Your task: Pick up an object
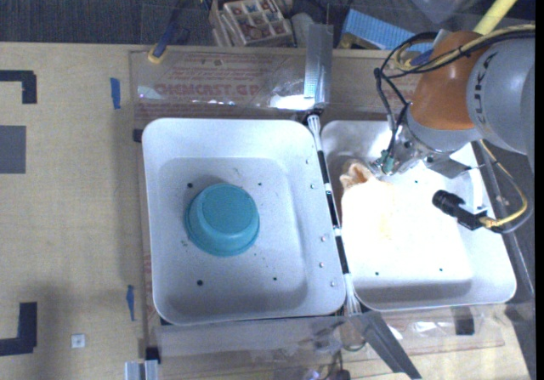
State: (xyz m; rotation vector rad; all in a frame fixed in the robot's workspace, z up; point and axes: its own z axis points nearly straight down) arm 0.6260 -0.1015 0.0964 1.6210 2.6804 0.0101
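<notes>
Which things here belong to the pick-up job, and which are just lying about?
Job:
- grey arm's gripper, low in the right white bin
- small tan object beside it
- teal round bowl, upside down in the left white bin

Lying about:
- blue pad
- wooden box behind the bench

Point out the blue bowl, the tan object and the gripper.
blue bowl [223,218]: camera view, middle of its upturned base.
tan object [354,174]: camera view, its centre, upper left of the right bin.
gripper [388,165]: camera view, at its fingertips.
</notes>
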